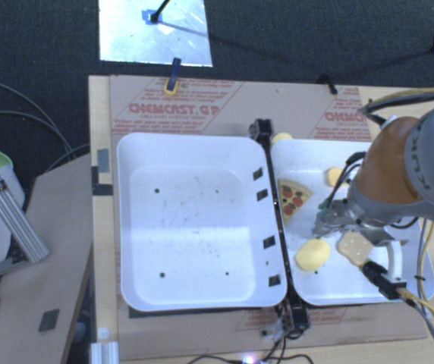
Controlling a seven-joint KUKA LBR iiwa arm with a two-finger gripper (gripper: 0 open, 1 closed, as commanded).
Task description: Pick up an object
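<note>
1. you have the arm (407,169) reaching in from 3 o'clock, its bulk hanging over the right bin (302,152), because every loose item lies in that bin.
2. the gripper (331,220) sits low near the bin's middle, among the items; whether it is open or closed you cannot tell from this slant, and nothing can be seen held.
3. your nearest candidates: a yellow lemon-like piece (312,255) at about 7 o'clock of the gripper, just beside it, and a pale toast-like slab (353,246) at about 4 o'clock, partly under the wrist.
4. a pizza slice (294,196) lies flat at about 10 o'clock of the gripper, near the bin's left wall. flat things probably give the gripper little to close on, so it looks a poor choice.
5. a small yellow piece (334,176) rests at 12 o'clock, and another yellow ball (281,138) sits at the bin's far left corner, by the rim.
6. the left bin (194,218) holds nothing to fetch, so you would keep working on the right.
7. judgement: the pick is not yet secured; the rounded lemon-like piece looks the easiest grab.
</note>
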